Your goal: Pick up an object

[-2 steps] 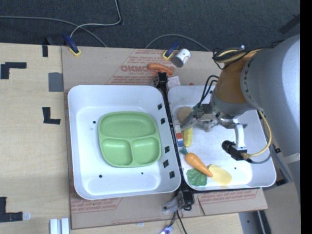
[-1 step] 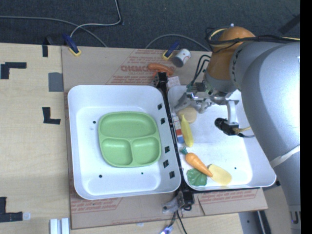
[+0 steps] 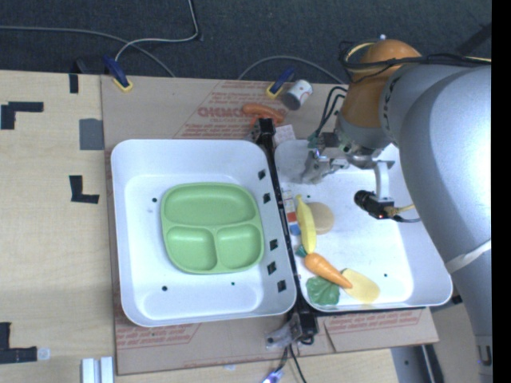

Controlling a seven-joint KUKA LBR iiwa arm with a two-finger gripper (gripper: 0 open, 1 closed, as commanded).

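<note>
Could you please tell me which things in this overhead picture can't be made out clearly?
- Gripper: too small and cluttered to tell how its jaws stand.
- Right bin: its far right side is covered by the arm.
- Green piece under the carrot: partly covered, so its shape is unclear.

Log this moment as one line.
end effector: over right bin's far end | carrot, leaf, banana: lying in bin | green tray: left bin

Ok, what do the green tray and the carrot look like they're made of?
The green tray looks like moulded plastic, matte: one even colour, rounded compartments. The carrot seems plastic or rubber toy food, smooth with flat orange colour; which one can't be told.
</note>
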